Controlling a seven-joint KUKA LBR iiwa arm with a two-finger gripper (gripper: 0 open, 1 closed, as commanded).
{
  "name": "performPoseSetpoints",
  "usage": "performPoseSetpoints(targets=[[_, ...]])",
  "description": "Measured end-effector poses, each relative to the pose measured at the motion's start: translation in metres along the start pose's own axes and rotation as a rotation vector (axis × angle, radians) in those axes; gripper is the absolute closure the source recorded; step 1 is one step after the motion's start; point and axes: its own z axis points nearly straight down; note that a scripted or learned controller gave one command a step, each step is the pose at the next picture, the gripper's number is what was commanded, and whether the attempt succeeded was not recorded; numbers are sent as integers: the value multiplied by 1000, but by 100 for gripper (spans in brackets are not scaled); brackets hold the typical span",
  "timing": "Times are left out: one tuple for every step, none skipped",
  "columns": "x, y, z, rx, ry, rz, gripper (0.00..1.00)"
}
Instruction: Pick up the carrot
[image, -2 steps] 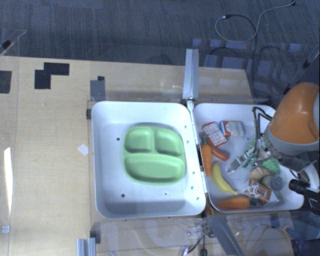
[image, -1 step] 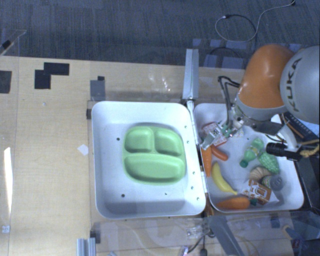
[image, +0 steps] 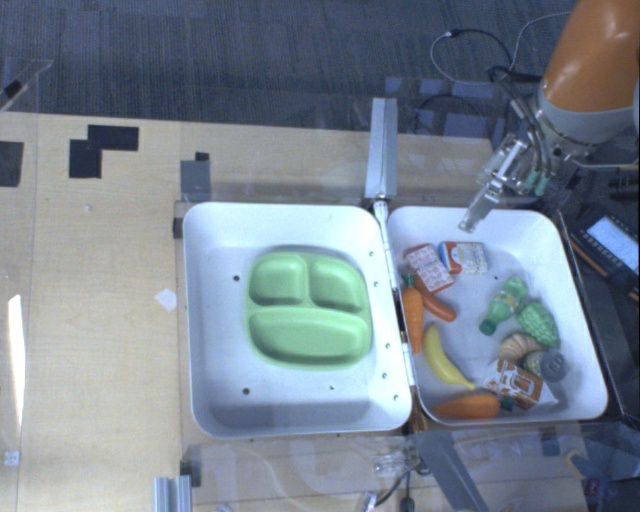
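The carrot (image: 412, 316) lies along the right bin's (image: 585, 300) left wall, at nine o'clock. At one o'clock the arm (image: 590, 60) slants down-left, its pincer (image: 472, 221) hovering over the bin's top rim; its closure is unclear.

The carrot (image: 412, 318) is orange with what looks like a small green top, lying flat along the right bin's (image: 572, 262) left wall at about nine o'clock, top toward twelve and tip toward six.
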Motion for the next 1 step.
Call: performPoseSetpoints(targets=[[25,35,72,-2,3,-402,0]])
